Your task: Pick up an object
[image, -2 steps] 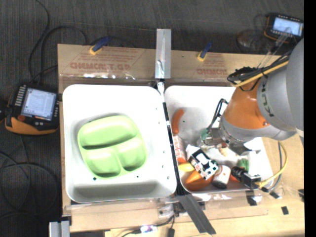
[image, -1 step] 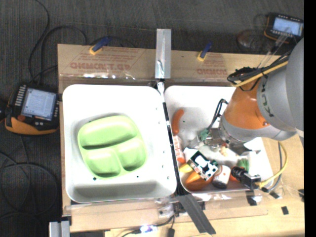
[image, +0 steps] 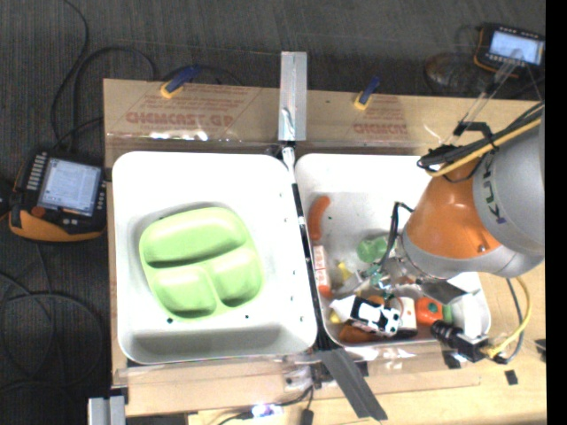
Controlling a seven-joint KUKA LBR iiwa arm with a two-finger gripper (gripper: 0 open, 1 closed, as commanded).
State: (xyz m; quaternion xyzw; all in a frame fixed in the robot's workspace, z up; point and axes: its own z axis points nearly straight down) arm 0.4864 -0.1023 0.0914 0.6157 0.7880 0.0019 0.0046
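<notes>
Where the arm [image: 461, 224] dips among the right bin's [image: 354, 189] toys, I cannot tell the claw's [image: 383, 277] opening.

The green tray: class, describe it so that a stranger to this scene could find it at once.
Start at the two white bins; take the left bin, away from the arm. The green tray lies in its middle, tilted. It is pale lime with three shallow compartments, far larger than the small toys heaped in the right bin.

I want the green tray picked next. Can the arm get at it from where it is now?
Probably yes: the green tray lies alone and uncovered in the left bin; the arm must cross from the right bin.
</notes>
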